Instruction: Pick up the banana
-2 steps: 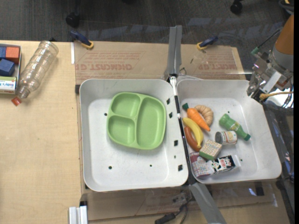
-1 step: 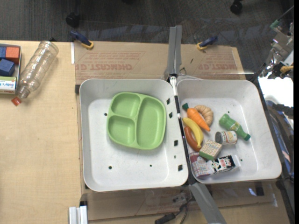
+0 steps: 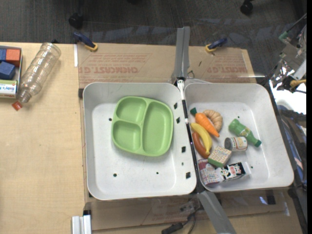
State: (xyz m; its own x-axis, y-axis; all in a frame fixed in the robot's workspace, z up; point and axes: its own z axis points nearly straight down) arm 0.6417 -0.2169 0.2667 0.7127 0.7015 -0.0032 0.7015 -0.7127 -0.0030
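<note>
Nearest the lower edge, a small carton (image 3: 236, 171) and a pink packet (image 3: 208, 175) lie in the right bin (image 3: 265, 94). Just above them the banana (image 3: 203, 136) lies close to that bin's left wall, running diagonally. A carrot (image 3: 206, 123) touches its upper end, a red sausage (image 3: 197, 143) sits along its left side, and a patterned box (image 3: 219, 156) is at its lower end. The gripper (image 3: 291, 68) seems to be the hardware at the bin's far right corner, well apart from the banana; whether it is spread or pressed together I cannot tell. The reach has not begun. A good grasp would probably come straight down across the banana's middle, square to its length, avoiding the carrot and sausage.
</note>
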